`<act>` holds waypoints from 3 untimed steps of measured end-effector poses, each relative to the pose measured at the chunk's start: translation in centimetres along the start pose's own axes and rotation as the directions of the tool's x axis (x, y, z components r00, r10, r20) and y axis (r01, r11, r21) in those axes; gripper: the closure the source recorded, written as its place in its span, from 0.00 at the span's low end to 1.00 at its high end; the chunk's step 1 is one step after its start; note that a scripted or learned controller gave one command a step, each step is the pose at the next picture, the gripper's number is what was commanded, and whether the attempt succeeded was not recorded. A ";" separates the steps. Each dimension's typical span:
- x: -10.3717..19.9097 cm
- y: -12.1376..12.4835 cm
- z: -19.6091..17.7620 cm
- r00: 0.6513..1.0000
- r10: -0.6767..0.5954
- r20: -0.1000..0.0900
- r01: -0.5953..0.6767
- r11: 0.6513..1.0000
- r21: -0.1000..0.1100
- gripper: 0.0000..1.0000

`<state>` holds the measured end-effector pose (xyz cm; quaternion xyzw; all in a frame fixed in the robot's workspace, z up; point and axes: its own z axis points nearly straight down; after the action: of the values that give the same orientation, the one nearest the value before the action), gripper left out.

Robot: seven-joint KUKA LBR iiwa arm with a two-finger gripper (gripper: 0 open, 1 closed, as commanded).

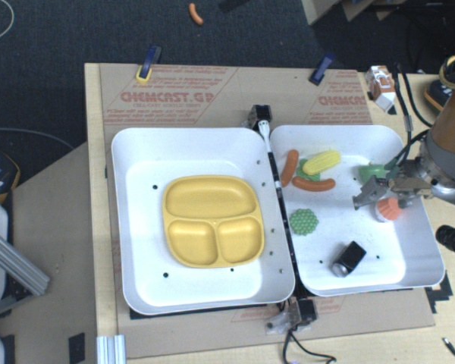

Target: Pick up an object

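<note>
White plastic makes up both bins on the bench. The left bin (pixel 129 226) carries a yellow tray (pixel 212 220) with three compartments, one wide at the far side and two smaller at the near side, lying about in the bin's middle. The right bin (pixel 417 268) carries the loose things. Near its far left corner an orange sausage (pixel 289 167) lies lengthwise, just beside the dividing edge; a corn cob (pixel 321 161) lies right of it, and a second sausage (pixel 314 183) lies crosswise just on the near side of the cob, touching or nearly touching it. A round green piece (pixel 303 221) with a bumpy surface sits close to the left edge, about halfway along it. A small black block (pixel 349 257) lies tilted toward the near edge, apart from everything else. By the right edge a green thing (pixel 371 173) and a round orange-red thing (pixel 389 209) lie close under the arm's end. The arm (pixel 447 146) comes in over the bin's right edge, and the gripper (pixel 379 192) hangs low above that side of the bin, between the green thing and the orange-red one. Whether its grey fingers are spread or pressed together I cannot tell, nor whether they touch either thing. Two clamps, one yellow-tipped (pixel 146 65) and one blue (pixel 321 70), grip the far edge of the board under the bins.
</note>
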<state>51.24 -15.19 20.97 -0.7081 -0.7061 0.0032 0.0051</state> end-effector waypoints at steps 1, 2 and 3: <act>0.0 0.3 -0.6 1.000 -0.003 0.003 0.003 1.000 -0.012 0.00; -0.5 1.0 4.3 1.000 -0.002 0.000 0.002 1.000 -0.006 0.00; -0.1 0.5 8.7 1.000 -0.003 0.000 0.003 1.000 -0.005 0.00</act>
<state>51.66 -15.28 12.25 -0.7072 -0.7070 0.0014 0.0036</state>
